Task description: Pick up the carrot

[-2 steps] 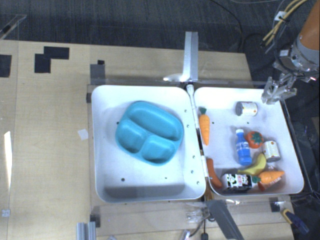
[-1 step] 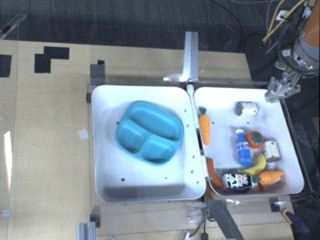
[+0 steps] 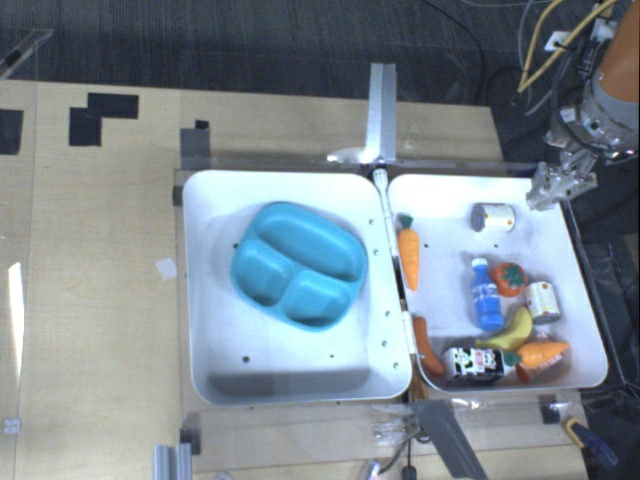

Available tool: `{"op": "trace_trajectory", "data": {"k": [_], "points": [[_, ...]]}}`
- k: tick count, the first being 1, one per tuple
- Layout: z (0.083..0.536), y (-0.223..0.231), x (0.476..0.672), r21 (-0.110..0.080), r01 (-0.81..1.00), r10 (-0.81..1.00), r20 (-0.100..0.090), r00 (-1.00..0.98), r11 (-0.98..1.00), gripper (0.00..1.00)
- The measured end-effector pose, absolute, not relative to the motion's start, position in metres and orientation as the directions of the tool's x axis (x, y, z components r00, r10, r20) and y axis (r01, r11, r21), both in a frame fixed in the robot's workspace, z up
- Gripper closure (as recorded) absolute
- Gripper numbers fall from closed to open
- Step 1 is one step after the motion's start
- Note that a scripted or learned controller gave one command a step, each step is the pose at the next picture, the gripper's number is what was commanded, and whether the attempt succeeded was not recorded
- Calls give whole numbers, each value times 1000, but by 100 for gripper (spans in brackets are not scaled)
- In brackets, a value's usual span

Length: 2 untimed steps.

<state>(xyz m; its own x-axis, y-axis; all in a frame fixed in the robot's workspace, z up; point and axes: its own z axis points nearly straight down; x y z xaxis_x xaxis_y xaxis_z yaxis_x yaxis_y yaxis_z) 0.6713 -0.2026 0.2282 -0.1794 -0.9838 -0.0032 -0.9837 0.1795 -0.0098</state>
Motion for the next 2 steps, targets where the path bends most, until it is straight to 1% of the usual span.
{"op": "trace_trajectory", "data": {"k": [1,2], "points": [[244,-203,671,-13,-997,-997,-1,74,-74,100],[231,-199,671,-9,-977,-977,0,213,-213,100]]}}
